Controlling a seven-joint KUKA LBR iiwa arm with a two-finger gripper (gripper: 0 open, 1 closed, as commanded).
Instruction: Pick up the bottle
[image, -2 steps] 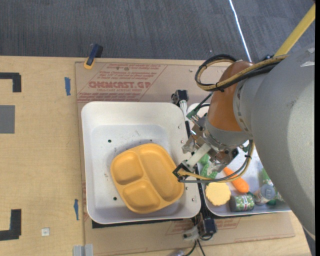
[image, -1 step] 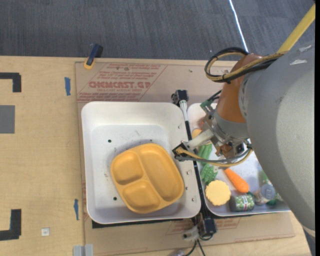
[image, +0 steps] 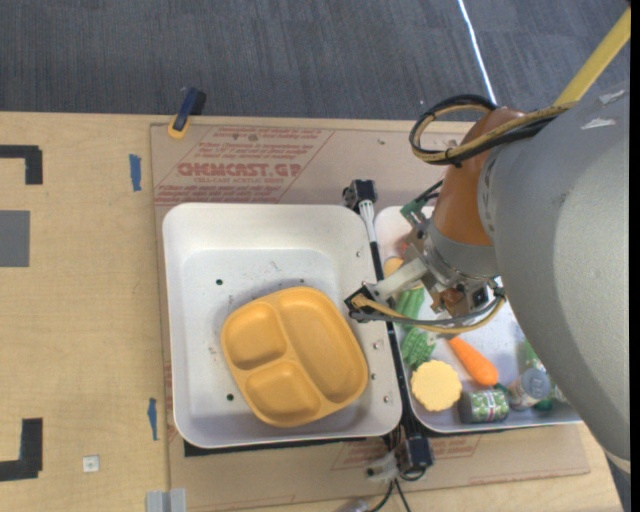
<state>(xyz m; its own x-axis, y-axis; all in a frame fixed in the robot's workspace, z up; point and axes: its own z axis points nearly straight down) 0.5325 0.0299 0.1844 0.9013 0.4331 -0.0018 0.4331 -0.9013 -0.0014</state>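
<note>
The bottle (image: 535, 384) looks like a small clear one with a bluish part. It lies near the right bin's front right corner, partly hidden under the arm. My gripper (image: 441, 298) is down in the right bin (image: 500, 425), near its left wall and well to the left of the bottle. It hangs over green toy vegetables (image: 413, 345), and the wrist hides its tips.
An orange carrot (image: 473, 361), a yellow round piece (image: 437, 386) and a green can (image: 485, 405) lie along the right bin's front. A yellow divided plate (image: 293, 355) sits in the left bin (image: 190, 300). The grey arm covers the right bin's far right side.
</note>
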